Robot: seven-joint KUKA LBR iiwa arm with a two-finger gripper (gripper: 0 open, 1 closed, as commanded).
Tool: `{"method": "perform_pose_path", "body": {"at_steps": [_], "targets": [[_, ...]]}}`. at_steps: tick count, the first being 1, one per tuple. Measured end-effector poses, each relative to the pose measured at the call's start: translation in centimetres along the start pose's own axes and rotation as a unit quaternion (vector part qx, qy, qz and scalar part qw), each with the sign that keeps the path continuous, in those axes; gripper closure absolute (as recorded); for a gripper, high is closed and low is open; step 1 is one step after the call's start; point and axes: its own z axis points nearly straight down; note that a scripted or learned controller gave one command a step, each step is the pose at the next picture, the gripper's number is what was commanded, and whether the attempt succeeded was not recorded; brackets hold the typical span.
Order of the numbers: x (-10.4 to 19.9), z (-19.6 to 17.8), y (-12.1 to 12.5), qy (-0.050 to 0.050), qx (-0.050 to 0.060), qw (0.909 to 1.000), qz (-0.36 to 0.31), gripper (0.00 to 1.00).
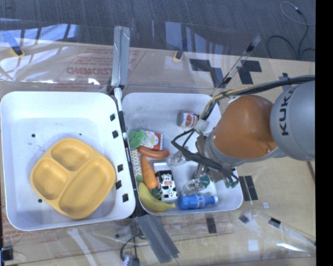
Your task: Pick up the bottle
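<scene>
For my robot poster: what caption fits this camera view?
Gripper poised above blue bottle in the toy-filled right bin.

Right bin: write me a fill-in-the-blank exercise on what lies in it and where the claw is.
1. The blue bottle lies on its ____ along the near wall of the right bin.
2. The yellow banana lies just ____ of the bottle in the camera view.
3. The claw hangs just ____ the bottle.
4. The yellow tray has ____ compartments.

Missing words: side; left; above; three
</scene>
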Motion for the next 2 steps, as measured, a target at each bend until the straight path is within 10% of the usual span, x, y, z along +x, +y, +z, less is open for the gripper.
{"method": "perform_pose_path", "body": {"at_steps": [1,2], "targets": [[0.02,0.00,-0.02,0.000,0.000,1.0000,0.000,0.00],[0.16,-0.83,0.08,0.006,-0.001,1.0000,-0.001,1.00]]}}
